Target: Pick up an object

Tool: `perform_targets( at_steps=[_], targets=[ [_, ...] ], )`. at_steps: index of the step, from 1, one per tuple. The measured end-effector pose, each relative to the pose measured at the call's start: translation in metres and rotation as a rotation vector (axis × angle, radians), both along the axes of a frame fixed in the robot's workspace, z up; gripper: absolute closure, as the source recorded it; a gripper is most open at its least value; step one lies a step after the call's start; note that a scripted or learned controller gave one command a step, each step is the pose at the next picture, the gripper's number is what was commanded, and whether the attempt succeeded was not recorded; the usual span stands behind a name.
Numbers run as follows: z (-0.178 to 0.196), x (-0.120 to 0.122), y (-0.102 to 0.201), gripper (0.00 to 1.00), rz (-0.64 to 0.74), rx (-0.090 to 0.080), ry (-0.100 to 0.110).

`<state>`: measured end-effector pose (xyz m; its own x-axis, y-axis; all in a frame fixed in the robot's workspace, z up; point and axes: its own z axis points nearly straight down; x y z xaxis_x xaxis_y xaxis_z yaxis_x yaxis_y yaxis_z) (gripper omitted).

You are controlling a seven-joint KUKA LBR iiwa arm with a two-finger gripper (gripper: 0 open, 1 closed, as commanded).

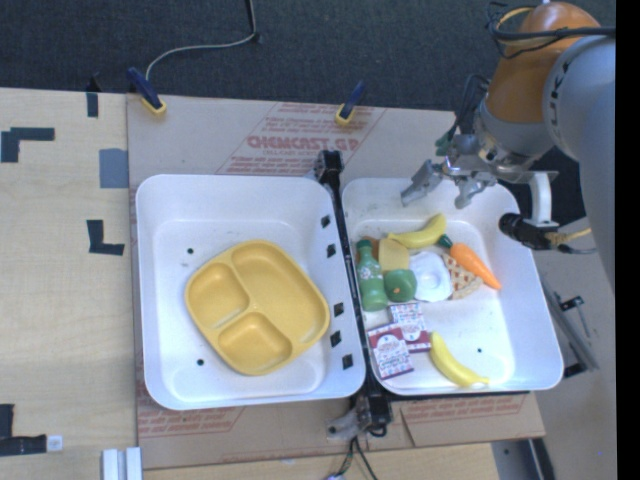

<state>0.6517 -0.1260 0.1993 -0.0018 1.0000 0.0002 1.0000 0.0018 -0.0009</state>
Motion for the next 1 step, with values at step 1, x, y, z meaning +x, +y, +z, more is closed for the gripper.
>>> perform_targets(
  at_steps=[1],
  targets=[
    [-0.113, 0.0176, -0.013, 0.0, 0.0, -0.003, -0.003]
  ],
)
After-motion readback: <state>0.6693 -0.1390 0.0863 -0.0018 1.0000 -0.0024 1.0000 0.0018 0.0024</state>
